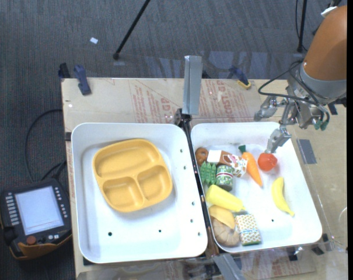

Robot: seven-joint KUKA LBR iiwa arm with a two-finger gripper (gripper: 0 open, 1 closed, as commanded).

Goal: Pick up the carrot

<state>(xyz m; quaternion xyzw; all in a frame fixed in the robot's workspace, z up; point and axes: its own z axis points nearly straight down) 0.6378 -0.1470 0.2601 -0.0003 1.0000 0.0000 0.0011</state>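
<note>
Right bin (307,214): carrot (252,167) lying untouched between tomato (267,161) and small packets; pincer (276,140) poised just above the tomato, released, grasping nothing; pick not yet made.

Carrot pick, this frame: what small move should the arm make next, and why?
Probably shift the gripper a little toward the left bin and lower it over the carrot. The gripper hangs above the tomato, which lies against the carrot's right side, so a straight descent would likely meet the tomato instead. The carrot lies tilted in the right bin, leafy end up.
</note>
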